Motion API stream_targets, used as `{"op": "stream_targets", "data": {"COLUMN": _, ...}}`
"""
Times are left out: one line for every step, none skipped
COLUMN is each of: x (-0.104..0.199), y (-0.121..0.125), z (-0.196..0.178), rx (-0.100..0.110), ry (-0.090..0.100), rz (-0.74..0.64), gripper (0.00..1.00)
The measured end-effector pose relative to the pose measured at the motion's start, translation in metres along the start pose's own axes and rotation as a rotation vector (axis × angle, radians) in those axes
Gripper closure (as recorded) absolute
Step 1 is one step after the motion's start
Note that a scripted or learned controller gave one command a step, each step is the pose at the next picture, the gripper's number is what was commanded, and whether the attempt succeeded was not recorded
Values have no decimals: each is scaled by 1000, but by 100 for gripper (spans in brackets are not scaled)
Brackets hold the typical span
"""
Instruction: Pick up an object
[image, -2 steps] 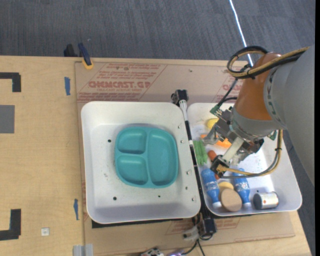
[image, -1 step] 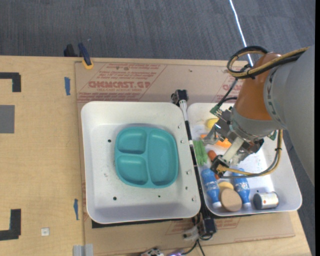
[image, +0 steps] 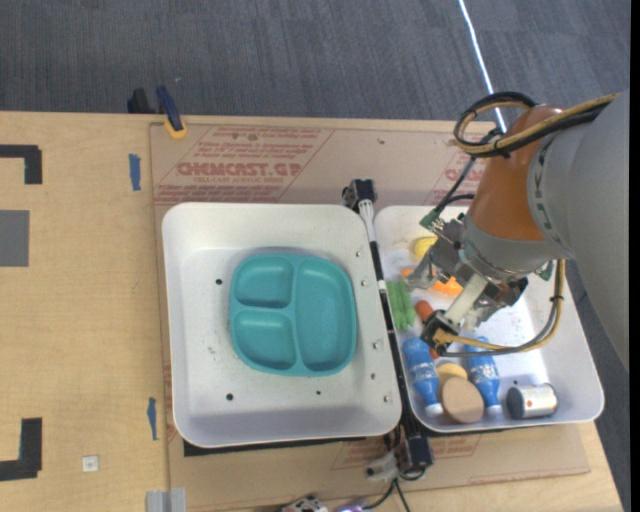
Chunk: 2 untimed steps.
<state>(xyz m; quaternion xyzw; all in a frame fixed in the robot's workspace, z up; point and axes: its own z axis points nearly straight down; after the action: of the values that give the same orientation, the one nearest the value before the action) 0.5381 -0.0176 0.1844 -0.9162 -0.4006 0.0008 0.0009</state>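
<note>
You have the grey arm with its orange band coming in from the right and hanging over the right bin, so every candidate for the pick is there. The left bin carries just a teal plate, smooth plastic with three compartments, lying flat and well apart from the gripper.

The gripper hangs above the near-left part of the right bin, and you cannot tell from this slant whether its jaws are spread or pressed together; nothing is visibly pinched.

Judge your target by what lies closest. A small orange piece sits just below the gripper, and a green strip lies to its left along the bin wall, its long axis running with that wall. Towards the front lie two blue bottles, glossy and round-bodied, a tan disc with a matte face between them, and a silver and black can on its side. A yellow piece lies behind the gripper, partly hidden.
</note>
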Motion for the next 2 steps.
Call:
{"op": "stream_targets", "data": {"x": 0, "y": 0, "z": 0, "rx": 0, "ry": 0, "rz": 0, "gripper": 0}}
{"op": "stream_targets", "data": {"x": 0, "y": 0, "z": 0, "rx": 0, "ry": 0, "rz": 0, "gripper": 0}}
